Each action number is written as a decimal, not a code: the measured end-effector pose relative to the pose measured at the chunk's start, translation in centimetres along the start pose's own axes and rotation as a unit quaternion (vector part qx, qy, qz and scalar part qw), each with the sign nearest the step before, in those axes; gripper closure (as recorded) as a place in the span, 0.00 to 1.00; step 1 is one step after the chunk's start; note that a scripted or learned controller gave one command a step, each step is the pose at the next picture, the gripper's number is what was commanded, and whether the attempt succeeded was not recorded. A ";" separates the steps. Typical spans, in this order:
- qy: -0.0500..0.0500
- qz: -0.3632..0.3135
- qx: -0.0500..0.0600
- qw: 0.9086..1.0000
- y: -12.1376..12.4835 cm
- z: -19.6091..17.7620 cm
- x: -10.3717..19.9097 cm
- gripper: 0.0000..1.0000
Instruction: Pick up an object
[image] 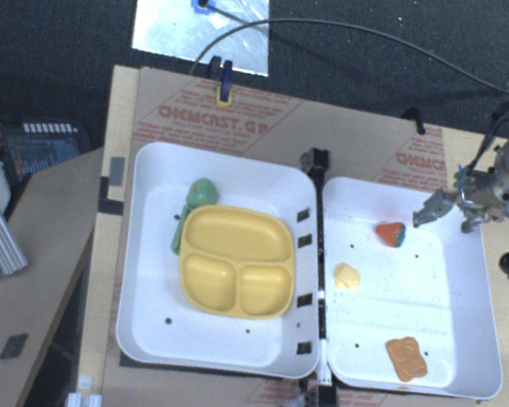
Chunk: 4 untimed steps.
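In the right bin (467,305) lie a red strawberry-like toy (390,233) near the back, a small pale yellow piece (347,277) at the left middle, and an orange-brown flat piece (406,357) near the front. My gripper (450,216) hovers over the bin's back right part, just right of and above the red toy. Its fingers are spread open and hold nothing. One fingertip (426,213) points toward the red toy but stays apart from it.
The left bin (151,230) holds a yellow divided plate (232,261) with a green toy (198,201) tucked behind its back left corner. A black divider with clips (313,244) runs between the bins. Cables cross the dark floor behind the bench.
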<state>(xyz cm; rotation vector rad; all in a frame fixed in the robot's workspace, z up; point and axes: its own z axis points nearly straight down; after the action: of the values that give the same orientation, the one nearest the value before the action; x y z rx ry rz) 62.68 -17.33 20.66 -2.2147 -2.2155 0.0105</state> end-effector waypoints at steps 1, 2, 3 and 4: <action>-0.001 -0.001 -0.006 1.000 0.3 -0.8 0.1 0.00; -0.001 -0.003 -0.005 1.000 0.9 5.1 0.7 0.00; -0.001 0.000 -0.005 1.000 0.9 10.2 -0.4 0.00; -0.001 -0.001 -0.006 1.000 1.0 12.2 -0.3 0.00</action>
<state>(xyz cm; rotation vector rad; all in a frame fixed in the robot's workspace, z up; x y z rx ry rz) 63.50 -17.64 8.43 -2.2195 -2.2250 -0.0003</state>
